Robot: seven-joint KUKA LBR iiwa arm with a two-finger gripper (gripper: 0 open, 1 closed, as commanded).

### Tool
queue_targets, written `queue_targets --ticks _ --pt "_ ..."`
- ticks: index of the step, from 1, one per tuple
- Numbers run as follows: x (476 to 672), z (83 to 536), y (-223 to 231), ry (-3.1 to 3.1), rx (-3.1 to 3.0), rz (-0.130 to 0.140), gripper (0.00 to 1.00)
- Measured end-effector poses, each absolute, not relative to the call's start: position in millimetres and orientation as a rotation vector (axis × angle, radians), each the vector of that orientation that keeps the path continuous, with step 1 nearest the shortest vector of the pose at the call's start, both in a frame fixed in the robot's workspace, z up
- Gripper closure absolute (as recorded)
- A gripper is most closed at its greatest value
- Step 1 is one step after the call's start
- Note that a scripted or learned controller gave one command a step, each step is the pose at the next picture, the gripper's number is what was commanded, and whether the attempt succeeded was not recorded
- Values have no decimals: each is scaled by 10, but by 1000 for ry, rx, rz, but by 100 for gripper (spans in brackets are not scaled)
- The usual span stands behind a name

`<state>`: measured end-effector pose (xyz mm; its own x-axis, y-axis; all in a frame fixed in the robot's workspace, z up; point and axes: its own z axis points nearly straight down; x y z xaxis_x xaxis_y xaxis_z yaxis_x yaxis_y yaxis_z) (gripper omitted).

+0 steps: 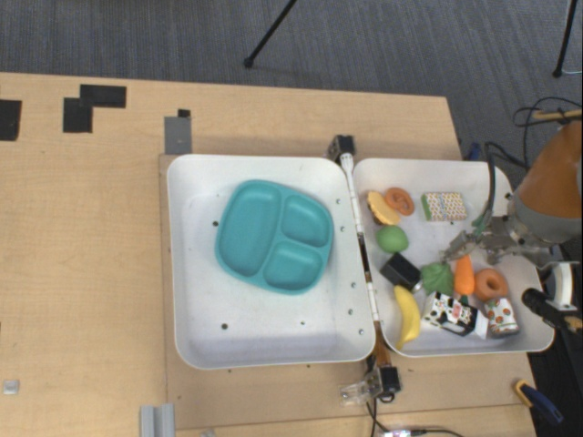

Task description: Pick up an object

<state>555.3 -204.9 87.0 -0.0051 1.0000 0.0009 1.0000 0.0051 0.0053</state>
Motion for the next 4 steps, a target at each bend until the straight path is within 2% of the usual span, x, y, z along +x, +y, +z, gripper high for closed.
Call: queue_targets --ticks 1,2,3,4 --pt "5205 874 -1882 2216 2214 8 0" --pt "5121 877 -1535 2217 2210 9 0" --pt "5142 988 -1531 2216 2205 14 100" --pt "5372 2010 -855 2225 2213 6 100"
